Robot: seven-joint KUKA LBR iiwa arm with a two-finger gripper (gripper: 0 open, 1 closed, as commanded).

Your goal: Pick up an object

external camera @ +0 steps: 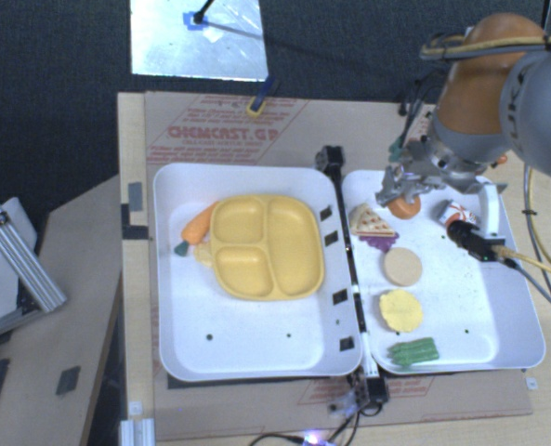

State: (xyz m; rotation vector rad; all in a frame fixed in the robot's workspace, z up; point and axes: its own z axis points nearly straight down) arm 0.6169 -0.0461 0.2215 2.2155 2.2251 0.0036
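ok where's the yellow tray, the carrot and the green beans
yellow tray (261, 246), camera view, centre divider
carrot (197, 224), camera view, middle of its orange body
green beans (413, 350), camera view, middle of the bundle

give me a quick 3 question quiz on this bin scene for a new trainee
1. True or false: the yellow divided plate lies in the right bin.
2. Which item lies nearest the camera in the right bin: A the green beans, B the sandwich wedge, C the tan round cracker?
3. What orange item sits against the plate's left edge?

Key
1. False, it lies in the left bin.
2. A.
3. The carrot.

The pincer hovers over the right bin's far end.
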